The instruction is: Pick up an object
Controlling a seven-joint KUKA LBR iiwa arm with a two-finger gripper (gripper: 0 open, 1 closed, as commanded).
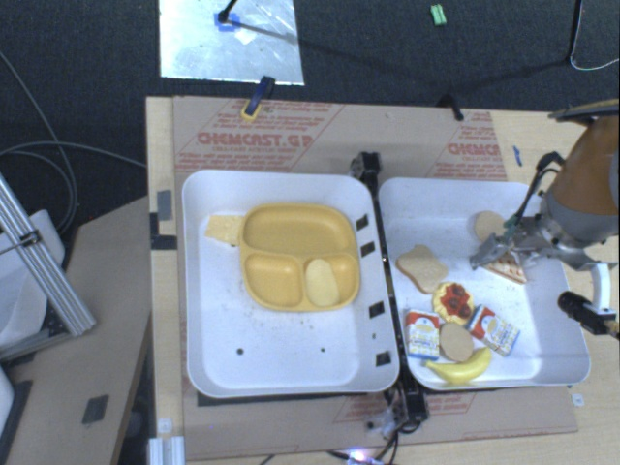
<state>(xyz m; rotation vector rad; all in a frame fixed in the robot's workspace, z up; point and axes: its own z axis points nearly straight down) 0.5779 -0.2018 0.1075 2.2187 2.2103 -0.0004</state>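
- While my pincer hangs low over the right bin, I honestly can't tell how far open it is or whether it has anything; from up here it's just a dark wedge.
- It sits just beside a flat triangular wedge with a reddish edge, pizza-slice looking, and near a pale round cookie toward the bin's back.
- My guess is the wedge is the target. It looks like thin, stiff toy plastic, light and a bit slick, so I'd pinch across its narrow width, not the flat face.
- Other options in the same bin: a toast slice, matte and flat with a lobed top; a yellow banana, curved and smooth, at the front wall; two small printed cartons; a brown disc; a red-and-yellow round piece.
- All probably light and rigid. The banana's curve gives the best purchase mid-body.
- The left bin holds a yellow divided tray, glossy, with a pale oval in one compartment.
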